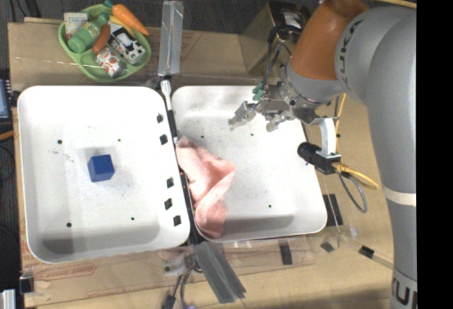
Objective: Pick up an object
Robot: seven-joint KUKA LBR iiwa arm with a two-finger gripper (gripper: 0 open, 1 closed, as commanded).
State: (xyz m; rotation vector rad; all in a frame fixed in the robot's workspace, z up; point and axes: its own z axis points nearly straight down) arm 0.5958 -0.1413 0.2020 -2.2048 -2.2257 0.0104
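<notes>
A small blue cube (101,167) rests in the left bin (42,109), a little left of its middle. A crumpled pink cloth (205,184) lies against the left wall of the right bin (304,208), reaching toward the front edge. My gripper (257,119) hangs over the back part of the right bin, up and to the right of the cloth. Its two fingers are spread apart with nothing between them.
A green bowl (71,53) of toy food, including a carrot (127,16), stands on the bench behind the left bin. A metal bar (170,39) rises at the divider between the bins. A black and yellow cable (340,166) hangs off the arm at the right bin's right side.
</notes>
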